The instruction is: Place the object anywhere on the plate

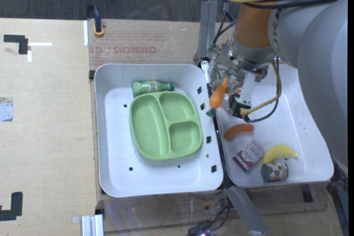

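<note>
At the seam between the bins: I see the carrot [218, 94] hanging over the dividing rims, just right of the left bin's right wall.
Carrot versus claw: the claw [225, 84] sits directly at the carrot's upper end, at about 1 o'clock from its middle; the orange body runs down and away from it toward 7 o'clock.
Claw state: the carrot's top looks pinched in the claw, so I read it as clamped on the carrot, though the fingers themselves are hard to pick out against the wrist hardware.
Carrot versus plate: it is near the plate's [166, 124] right edge, at roughly 2 o'clock from the plate's middle, not over it.
Surface: two shallow white bins side by side on a pale wooden bench [44, 119]; the left bin [110, 174] carries the green three-section plate, tilted in the bin, and a green bottle [152, 86] lying just beyond the plate's 12 o'clock edge.
Right bin [310, 119]: a red sausage [238, 130], a small printed packet [248, 155], a banana [280, 153] and a small can [275, 172], all toward 5 o'clock from the carrot.
Room: dark floor at the top, a cardboard sheet [146, 44] with red printing behind the left bin, black marker pieces on the bench at left.
Carrot axis: long axis steep, from 1 o'clock to 7 o'clock; a green end shows at the bottom, at the bin rim.
</note>
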`<state>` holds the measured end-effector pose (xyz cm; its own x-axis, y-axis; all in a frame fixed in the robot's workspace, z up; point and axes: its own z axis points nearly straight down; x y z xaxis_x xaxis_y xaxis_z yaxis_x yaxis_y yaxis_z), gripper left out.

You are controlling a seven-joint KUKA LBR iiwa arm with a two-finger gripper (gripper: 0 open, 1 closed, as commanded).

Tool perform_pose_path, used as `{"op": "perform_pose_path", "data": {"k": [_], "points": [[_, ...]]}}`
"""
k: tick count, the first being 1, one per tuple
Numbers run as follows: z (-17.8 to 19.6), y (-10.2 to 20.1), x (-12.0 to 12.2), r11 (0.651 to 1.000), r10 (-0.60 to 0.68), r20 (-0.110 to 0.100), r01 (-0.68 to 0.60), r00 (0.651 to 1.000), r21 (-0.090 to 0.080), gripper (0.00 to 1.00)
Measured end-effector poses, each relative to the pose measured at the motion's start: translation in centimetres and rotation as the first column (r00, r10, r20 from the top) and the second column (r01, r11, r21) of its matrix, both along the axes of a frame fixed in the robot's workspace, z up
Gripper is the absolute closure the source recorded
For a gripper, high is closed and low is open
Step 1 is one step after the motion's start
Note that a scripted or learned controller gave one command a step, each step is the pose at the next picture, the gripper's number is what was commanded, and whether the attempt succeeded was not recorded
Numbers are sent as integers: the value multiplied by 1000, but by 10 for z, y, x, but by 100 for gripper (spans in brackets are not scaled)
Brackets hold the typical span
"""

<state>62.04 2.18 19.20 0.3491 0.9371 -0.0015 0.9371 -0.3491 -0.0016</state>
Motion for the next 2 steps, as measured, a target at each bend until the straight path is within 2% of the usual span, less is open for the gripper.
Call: {"op": "perform_pose_path", "data": {"k": [1, 2], "points": [[0, 0, 0, 1000, -1, 0, 1, 1000, 0, 0], [9, -1, 0, 1000, -1, -1, 1, 1000, -1, 100]]}}
